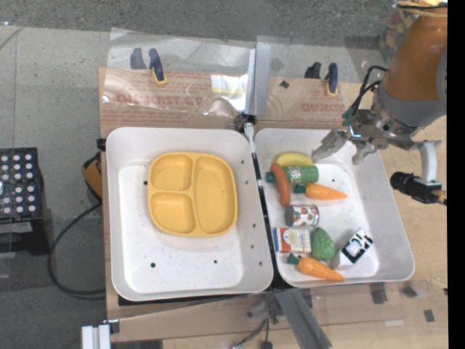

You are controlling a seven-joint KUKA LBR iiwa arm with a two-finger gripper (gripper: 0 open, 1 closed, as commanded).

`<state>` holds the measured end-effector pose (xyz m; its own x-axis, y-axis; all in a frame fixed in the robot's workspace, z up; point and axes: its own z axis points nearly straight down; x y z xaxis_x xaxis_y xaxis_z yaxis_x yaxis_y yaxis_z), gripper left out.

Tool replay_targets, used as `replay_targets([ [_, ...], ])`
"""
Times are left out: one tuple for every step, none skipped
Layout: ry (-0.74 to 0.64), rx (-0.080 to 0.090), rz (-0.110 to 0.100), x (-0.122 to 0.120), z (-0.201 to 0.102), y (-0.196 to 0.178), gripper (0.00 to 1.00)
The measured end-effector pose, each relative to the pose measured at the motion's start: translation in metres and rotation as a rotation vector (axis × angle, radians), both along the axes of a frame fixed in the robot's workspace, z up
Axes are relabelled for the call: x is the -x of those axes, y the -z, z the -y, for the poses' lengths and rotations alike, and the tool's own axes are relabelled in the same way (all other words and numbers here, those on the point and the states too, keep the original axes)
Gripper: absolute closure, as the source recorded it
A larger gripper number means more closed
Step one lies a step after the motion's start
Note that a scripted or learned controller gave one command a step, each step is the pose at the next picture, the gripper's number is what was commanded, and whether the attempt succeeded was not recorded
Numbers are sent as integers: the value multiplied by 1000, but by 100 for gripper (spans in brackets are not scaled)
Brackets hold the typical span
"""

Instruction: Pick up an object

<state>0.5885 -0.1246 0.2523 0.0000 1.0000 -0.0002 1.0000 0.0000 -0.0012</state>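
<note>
Nothing has been picked up so far, as far as can be judged: the gripper (344, 145) is seen above the far edge of the right bin (385, 217), its fingers (325, 148) spread wide apart with nothing between them. All the objects lie in that bin, below and nearer the camera than the fingers. Closest to the fingers are a banana (293, 159) and a green bottle (301, 174); the bottle is laid on its side, its long axis running across the bin, left to right. Just beyond it from the fingers an orange carrot (326, 192) is laid, its long axis also across the bin, its tip pointed right. A red sausage (281, 184) is set slantwise, nearly along the bin's length. The whole task is left, it is judged: descent, closing on one object, and lifting. Which object is meant cannot be told.
</note>
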Motion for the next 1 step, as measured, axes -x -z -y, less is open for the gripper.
replay_targets([
  [-59, 1, -1, -21, -28, 62, 0],
])
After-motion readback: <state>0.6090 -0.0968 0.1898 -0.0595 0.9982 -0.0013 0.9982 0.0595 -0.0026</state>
